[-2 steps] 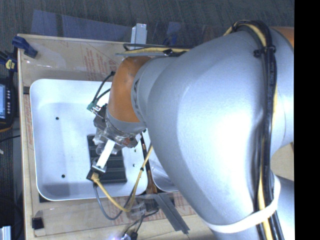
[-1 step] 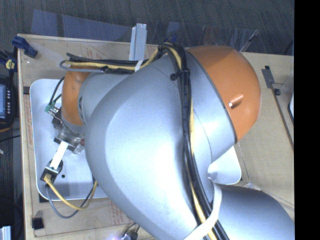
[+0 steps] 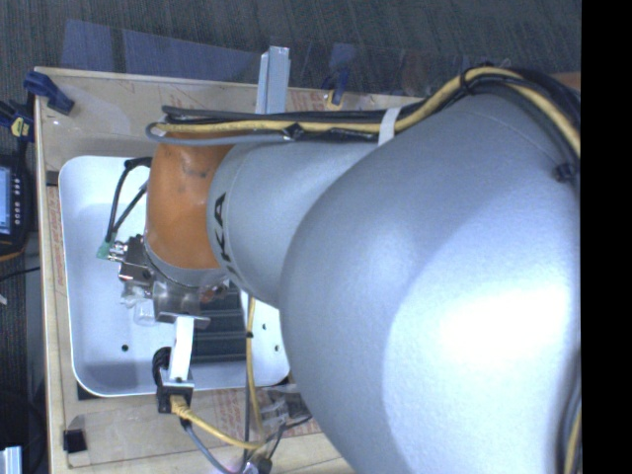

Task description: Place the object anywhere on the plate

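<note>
Wooden bench (image 3: 109, 428), white bin (image 3: 84, 265) — grey arm (image 3: 415, 284) over it, orange band (image 3: 183, 200)

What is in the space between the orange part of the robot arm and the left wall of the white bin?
In the camera view, between the orange band and the bin's left wall lie black cables over bare white bin floor.

The arm (image 3: 395, 265) reaches leftward over the left bin (image 3: 84, 265).

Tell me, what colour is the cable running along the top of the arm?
Yellow cable, paired with a black one, clearest in the camera view.
</note>
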`<state>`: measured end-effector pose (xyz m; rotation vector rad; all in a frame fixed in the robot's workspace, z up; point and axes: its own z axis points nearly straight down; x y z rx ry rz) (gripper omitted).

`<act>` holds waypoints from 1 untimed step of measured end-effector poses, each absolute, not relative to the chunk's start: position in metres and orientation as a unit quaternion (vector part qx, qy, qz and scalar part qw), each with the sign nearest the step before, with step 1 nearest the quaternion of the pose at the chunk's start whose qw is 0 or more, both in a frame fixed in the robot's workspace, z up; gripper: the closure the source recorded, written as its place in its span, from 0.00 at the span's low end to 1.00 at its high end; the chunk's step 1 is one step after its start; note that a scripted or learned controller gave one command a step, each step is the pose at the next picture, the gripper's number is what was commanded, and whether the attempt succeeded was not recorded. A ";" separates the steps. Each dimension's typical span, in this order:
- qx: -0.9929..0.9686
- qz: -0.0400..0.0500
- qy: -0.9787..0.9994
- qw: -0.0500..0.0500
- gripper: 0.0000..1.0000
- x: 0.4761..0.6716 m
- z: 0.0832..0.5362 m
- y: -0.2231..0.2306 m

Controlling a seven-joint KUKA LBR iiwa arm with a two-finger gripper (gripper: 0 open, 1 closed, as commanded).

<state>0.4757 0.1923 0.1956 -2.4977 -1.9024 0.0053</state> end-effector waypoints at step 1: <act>-0.749 0.000 -0.662 0.000 1.00 0.477 0.271 0.186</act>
